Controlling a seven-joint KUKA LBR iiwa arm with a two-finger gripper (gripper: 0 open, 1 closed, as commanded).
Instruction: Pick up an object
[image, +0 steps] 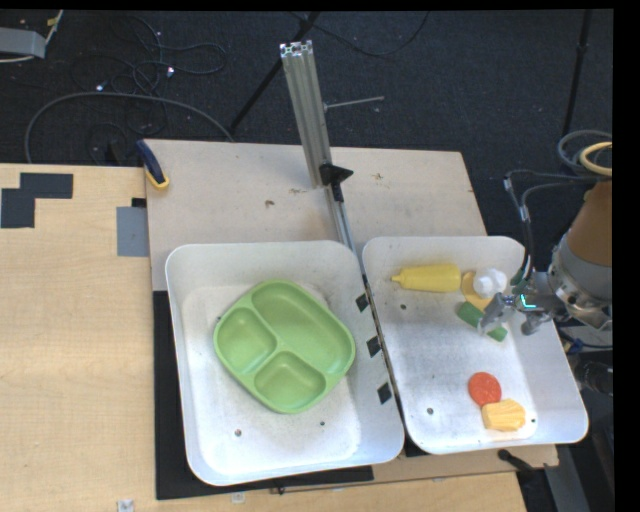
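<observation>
The gripper is seen low in the right bin, beside the green object and near the yellow bottle; its grasp cannot be judged. Nothing appears lifted; the pick seems unfinished.

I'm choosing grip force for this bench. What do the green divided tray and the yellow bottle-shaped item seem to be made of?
The green divided tray looks like moulded plastic: uniform colour, smooth rounded compartment ridges, a soft sheen. The yellow bottle-shaped item also looks plastic, smooth and evenly coloured, though it is too small to tell whether it is hard or squeezable.
</observation>
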